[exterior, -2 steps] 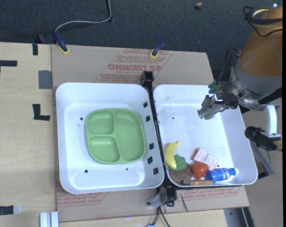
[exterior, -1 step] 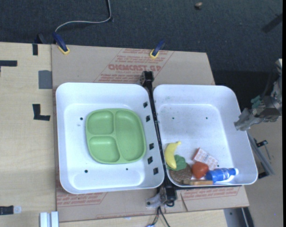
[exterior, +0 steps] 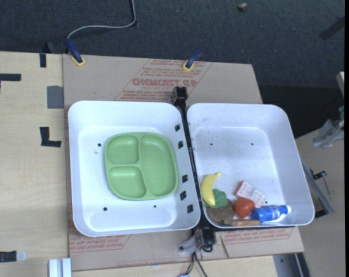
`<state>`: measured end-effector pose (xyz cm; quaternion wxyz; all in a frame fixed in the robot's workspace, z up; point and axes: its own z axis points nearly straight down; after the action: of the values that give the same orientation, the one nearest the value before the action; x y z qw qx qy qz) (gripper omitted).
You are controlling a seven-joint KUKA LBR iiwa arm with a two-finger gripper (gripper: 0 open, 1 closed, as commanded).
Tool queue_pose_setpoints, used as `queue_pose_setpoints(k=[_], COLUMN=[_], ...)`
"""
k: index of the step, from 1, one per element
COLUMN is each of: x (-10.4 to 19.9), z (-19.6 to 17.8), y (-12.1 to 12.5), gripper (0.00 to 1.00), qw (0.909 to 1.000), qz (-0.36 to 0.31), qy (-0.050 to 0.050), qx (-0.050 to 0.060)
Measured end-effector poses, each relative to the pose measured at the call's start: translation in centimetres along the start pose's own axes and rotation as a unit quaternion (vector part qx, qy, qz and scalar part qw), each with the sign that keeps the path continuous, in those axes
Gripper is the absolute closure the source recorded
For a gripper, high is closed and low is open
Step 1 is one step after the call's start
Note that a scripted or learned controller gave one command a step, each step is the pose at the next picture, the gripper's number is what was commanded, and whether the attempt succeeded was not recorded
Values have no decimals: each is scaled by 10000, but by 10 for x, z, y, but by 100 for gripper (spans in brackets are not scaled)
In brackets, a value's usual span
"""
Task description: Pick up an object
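Cardboard-backed right bin (exterior: 278, 131) holds a banana (exterior: 209, 189) lying near-upright; jaws' state cannot be told.

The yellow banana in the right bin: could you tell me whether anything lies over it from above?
Nothing visible covers the banana. It lies against the right bin's left wall, with a green item touching its lower end.

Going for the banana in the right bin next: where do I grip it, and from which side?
Grip the banana across its upper half, coming straight down from above. It lies close to the right bin's left wall, and its lower end meets the green item, so the top end near the open floor looks freest. Set the fingers across its narrow width, probably left and right of the curve.
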<state>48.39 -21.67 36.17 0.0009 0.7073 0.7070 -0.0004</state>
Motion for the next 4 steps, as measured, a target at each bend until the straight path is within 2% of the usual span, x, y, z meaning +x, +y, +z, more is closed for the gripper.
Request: queue_pose_setpoints(k=[1,2,3,4], x=[87,38,3,84], z=[82,96,90,91], y=[0,-1,0,0], gripper=[100,100,100,100], qw=[10000,10000,10000,10000], qz=[-13,2,-1,-10], qy=[13,4,5,11], qx=[14,10,7,5])
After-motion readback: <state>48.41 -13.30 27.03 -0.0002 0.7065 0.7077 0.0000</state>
